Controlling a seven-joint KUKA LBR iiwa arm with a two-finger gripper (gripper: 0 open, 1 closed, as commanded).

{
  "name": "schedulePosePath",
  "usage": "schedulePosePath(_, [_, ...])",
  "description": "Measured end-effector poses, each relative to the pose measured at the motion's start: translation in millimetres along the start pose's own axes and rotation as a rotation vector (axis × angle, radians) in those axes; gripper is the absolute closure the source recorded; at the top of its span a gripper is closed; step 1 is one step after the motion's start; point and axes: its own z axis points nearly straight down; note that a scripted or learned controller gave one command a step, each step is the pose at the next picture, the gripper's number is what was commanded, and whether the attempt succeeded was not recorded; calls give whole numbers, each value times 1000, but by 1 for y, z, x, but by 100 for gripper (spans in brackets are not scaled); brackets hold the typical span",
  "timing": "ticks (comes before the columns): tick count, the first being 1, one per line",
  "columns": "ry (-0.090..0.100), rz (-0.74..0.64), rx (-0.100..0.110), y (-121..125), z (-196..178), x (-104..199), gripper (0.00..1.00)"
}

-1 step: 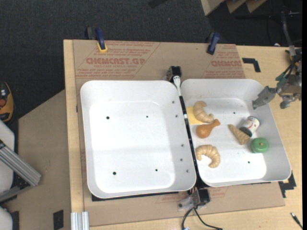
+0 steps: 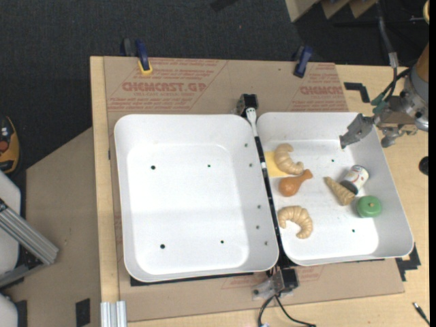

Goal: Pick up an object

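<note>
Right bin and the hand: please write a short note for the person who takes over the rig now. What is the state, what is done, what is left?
Hand: over the upper right corner of the right white bin, two fingers spread, nothing between them.
Things, all lying in the right bin: tan croissant on a yellow flat piece, orange drumstick-shaped toy, second tan croissant, tan cone, small white cup-like piece, green round disc.
Left white bin: no objects seen in it.
Done: nothing is picked up yet.
Left: choose one object, lower the hand, close on it, lift.
</note>
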Motion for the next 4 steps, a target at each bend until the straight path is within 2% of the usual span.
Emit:
schedulePosePath(1, [3,-5,-3,-4,-46,91,0])
schedulePosePath(2, [0,4,-1,-5,-53,85,100])
schedulePosePath(3, [3,-1,3,-36,-77,150,100])
schedulePosePath(4, [5,-10,9,-82,-73,279,100])
